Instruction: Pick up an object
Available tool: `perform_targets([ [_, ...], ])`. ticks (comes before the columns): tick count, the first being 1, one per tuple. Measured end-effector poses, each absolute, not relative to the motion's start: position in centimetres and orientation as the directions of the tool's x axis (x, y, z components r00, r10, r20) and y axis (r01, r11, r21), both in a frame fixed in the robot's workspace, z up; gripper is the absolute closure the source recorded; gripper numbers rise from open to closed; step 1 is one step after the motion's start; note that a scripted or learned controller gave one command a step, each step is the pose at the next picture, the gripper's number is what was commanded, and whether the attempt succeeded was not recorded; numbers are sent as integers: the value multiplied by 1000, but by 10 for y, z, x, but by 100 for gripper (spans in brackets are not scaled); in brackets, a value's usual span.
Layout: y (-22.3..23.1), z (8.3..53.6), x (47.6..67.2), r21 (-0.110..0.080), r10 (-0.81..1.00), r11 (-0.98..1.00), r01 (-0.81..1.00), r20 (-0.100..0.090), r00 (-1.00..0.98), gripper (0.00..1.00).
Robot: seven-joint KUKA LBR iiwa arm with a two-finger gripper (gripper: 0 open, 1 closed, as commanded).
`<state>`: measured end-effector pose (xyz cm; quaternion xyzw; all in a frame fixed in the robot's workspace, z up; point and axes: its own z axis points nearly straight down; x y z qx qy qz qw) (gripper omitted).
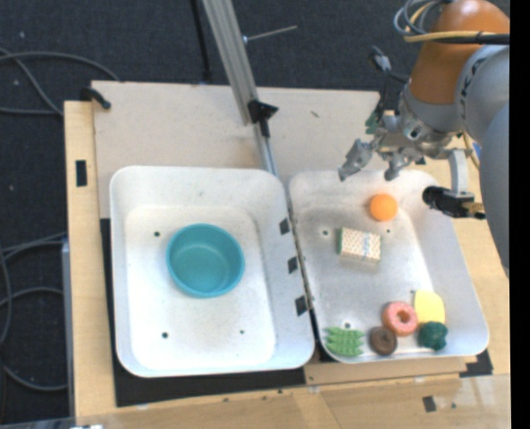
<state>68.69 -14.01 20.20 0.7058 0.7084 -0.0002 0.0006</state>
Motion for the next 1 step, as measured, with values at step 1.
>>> perform_targets([
  [1, -141, 202, 687, 0, 1000, 4, 1000, -3, -4, 0],
])
